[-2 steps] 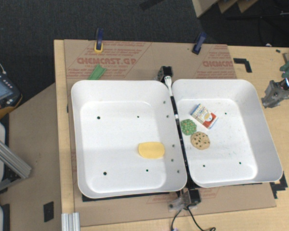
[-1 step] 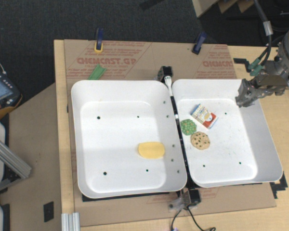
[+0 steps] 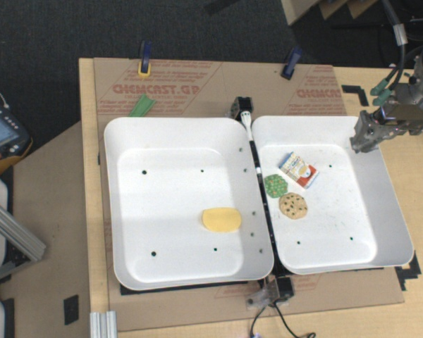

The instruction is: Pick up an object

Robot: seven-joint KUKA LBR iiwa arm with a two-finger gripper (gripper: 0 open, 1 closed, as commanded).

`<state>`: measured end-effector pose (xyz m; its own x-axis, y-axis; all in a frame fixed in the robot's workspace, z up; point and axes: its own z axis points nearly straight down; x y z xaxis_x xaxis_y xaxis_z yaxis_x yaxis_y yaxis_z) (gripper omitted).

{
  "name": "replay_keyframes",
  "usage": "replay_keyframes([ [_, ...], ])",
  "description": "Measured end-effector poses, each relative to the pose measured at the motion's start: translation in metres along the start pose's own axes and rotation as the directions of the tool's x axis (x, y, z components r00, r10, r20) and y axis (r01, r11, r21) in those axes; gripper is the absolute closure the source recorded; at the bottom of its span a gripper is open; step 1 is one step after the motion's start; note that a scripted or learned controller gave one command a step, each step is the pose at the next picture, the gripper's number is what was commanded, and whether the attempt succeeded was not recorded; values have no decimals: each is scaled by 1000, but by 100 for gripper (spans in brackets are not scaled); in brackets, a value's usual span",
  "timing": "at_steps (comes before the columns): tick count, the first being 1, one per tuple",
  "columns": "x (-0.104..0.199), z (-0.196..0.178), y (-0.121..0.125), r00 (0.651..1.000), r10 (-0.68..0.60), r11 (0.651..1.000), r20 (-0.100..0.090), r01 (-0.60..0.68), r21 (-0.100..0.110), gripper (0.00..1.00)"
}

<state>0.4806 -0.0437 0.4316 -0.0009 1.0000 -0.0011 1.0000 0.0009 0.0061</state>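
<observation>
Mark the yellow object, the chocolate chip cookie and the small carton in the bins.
yellow object (image 3: 221, 220), camera view, middle of its top, in the left bin.
chocolate chip cookie (image 3: 293, 206), camera view, centre of its face.
small carton (image 3: 297, 170), camera view, middle of its upper face.

bright, even light is falling from above, making the left bin (image 3: 176, 196) and right bin (image 3: 352, 210) glare white. a soft shadow is darkening the left bin's far half. the far dark floor (image 3: 70, 16) is looking grainy and slightly blurred.
</observation>
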Motion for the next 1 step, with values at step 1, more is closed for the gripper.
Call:
replay_keyframes([
  [1, 0, -10, 1, 1000, -1, 1000, 1, 1, -3, 100],
])
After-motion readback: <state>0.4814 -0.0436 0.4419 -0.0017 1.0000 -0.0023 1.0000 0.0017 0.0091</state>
